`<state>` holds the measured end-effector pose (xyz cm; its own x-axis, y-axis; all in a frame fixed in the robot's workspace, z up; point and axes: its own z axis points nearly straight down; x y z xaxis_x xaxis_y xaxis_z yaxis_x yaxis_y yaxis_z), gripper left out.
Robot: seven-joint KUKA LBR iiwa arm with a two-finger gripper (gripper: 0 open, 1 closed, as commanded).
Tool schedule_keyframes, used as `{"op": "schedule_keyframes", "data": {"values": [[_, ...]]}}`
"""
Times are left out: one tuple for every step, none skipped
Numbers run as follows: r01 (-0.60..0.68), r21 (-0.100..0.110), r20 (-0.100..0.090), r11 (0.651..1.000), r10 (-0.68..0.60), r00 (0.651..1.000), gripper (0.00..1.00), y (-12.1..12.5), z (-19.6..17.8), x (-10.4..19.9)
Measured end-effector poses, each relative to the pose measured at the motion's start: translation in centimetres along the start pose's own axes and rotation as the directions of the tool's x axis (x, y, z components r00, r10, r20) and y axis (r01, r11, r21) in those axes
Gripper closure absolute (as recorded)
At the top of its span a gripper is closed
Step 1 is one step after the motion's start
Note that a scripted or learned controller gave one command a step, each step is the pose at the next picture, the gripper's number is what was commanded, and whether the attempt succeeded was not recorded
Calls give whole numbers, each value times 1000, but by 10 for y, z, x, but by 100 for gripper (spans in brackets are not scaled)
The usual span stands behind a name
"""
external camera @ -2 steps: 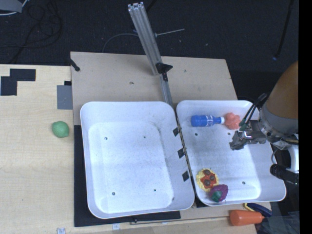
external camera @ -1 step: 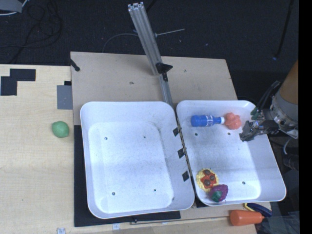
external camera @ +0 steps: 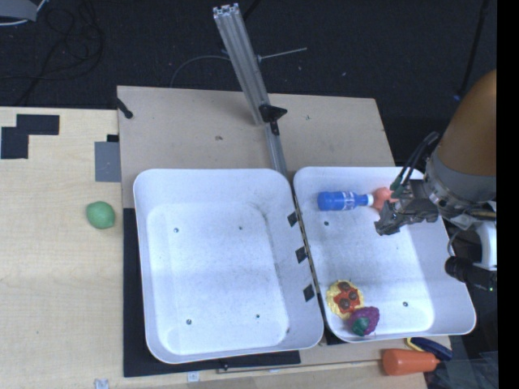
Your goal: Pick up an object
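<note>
A blue bottle (external camera: pixel 342 200) with a white neck and an orange cap lies on its side at the back of the right bin (external camera: pixel 422 278). My gripper (external camera: pixel 388 217) hovers at the bottle's cap end, just right of and slightly in front of the cap. A yellow and red toy (external camera: pixel 345 296) and a purple and green toy (external camera: pixel 363 321) lie near the right bin's front wall, well clear of the gripper.
The left bin (external camera: pixel 162 217) sits beside the right one, with black clips along the shared rim. A green ball (external camera: pixel 101 215) rests on the bench to the left. An orange object (external camera: pixel 408 361) lies outside the right bin's front edge. A metal rail (external camera: pixel 247 63) slants up behind the bins.
</note>
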<state>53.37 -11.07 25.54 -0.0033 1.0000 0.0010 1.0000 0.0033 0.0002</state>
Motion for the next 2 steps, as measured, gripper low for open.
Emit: {"op": "schedule_keyframes", "data": {"values": [[0, 1, 0, 1000, 0, 1000, 100, -13, 8, 55], [0, 0, 0, 1000, 0, 1000, 100, -18, 5, 112]]}}
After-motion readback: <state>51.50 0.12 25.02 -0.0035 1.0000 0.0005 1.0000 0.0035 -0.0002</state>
